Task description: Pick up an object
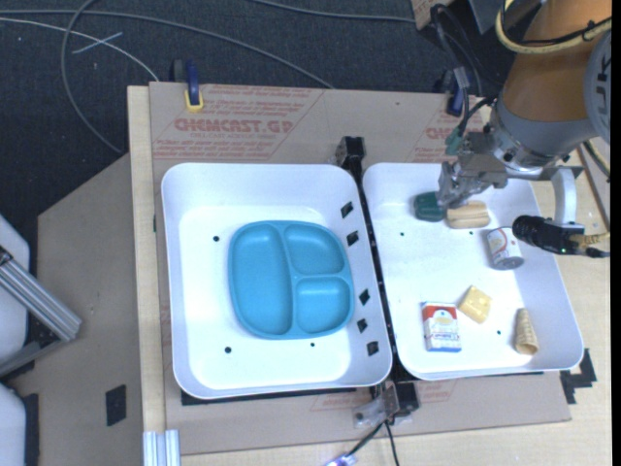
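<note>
Camera view: counter point(252, 124) carries two white bins side by side. The left bin point(179, 260) holds a blue divided plate point(289, 278) roughly in its middle. The arm point(558, 56) comes in from the right & reaches down over the right bin point(408, 280), w/ the gripper point(454, 200) low near that bin's far edge. Can't tell if the jaws are released or clenched, they're too small & shadowed. A teal round obj point(425, 206) sits just left of the gripper, and a tan block point(470, 216) lies just right of it. Both rest on the bin floor by the far edge. A small can point(503, 249) lies toward the bin's right edge. A yellow wedge point(475, 304), a red & white box point(441, 326) and a tan cone point(525, 331) lie toward the near right corner, all apart from each other
</note>
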Controlling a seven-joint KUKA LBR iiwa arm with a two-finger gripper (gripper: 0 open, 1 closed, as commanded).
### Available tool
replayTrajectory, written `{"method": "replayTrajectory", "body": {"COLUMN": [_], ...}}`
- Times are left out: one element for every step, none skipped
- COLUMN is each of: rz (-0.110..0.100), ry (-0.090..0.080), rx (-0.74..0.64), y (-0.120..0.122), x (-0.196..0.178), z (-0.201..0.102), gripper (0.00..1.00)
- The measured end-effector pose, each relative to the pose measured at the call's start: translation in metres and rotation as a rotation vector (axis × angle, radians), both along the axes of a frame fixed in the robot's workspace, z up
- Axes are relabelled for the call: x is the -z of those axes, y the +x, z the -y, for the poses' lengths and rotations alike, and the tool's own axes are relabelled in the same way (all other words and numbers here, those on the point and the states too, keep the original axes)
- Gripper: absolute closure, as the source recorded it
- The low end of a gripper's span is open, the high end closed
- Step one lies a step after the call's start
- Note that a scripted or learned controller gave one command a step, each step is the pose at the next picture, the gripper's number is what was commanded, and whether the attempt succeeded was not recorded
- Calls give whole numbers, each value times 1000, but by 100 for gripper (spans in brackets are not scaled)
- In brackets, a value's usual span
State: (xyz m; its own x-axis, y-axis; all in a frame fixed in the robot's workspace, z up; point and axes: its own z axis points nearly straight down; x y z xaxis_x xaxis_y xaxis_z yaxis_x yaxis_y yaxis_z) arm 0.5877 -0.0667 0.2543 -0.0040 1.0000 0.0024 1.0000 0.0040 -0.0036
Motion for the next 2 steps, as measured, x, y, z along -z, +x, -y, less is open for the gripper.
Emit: {"method": "replayTrajectory", "body": {"rz": [0,-1], "ry": [0,0], "rx": [1,0], "y": [-18,-31], "x": [-6,8], "z": [-50,-93], "gripper": [100,100]}}
